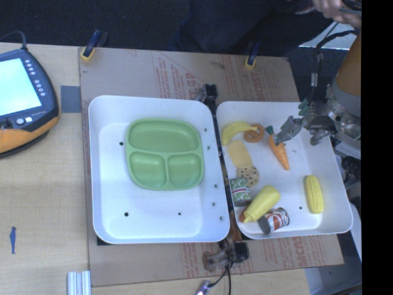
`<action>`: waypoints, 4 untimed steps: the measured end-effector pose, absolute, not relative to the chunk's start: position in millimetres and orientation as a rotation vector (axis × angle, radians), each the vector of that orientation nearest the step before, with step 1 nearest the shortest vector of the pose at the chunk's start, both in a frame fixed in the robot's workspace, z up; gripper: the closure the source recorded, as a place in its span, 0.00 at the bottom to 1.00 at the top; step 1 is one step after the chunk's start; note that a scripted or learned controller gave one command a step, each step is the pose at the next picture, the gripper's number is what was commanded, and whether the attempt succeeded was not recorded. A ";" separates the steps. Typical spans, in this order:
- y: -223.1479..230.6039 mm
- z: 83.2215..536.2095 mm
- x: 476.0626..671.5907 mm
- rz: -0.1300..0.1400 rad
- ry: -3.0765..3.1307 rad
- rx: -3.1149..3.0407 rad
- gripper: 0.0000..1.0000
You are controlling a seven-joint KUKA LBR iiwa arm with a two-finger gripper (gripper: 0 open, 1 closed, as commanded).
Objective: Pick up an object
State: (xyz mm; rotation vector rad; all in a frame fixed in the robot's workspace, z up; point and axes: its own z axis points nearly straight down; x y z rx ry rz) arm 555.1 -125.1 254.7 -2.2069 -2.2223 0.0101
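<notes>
1. Wooden bench [43, 214] carries a cardboard sheet [184, 72] under two white bins; a teach pendant [21, 100] lies at far left.
2. Left bin [110, 214] holds a green divided plate [166, 153].
3. Right bin [331, 217] holds a banana [236, 131], a yellow bottle [261, 203], a can [276, 220], a carrot [279, 153] and a corn cob [314, 193].
4. Gripper [305, 128] hangs over the right bin, fingers spread, holding nothing; one fingertip is just above the carrot.

I work in a robot lab: a teach pendant [21, 100] lies on the bench [43, 195], beside clamped cardboard [184, 72] under white bins [110, 220].
</notes>
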 end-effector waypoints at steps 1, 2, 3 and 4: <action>-130.7 246.9 540.0 0.044 -2.176 -2.207 0.00; -167.7 104.7 580.4 0.009 -2.223 -2.209 0.00; -169.8 116.6 581.1 0.012 -2.227 -2.208 1.00; -169.8 116.5 581.1 0.013 -2.228 -2.207 0.00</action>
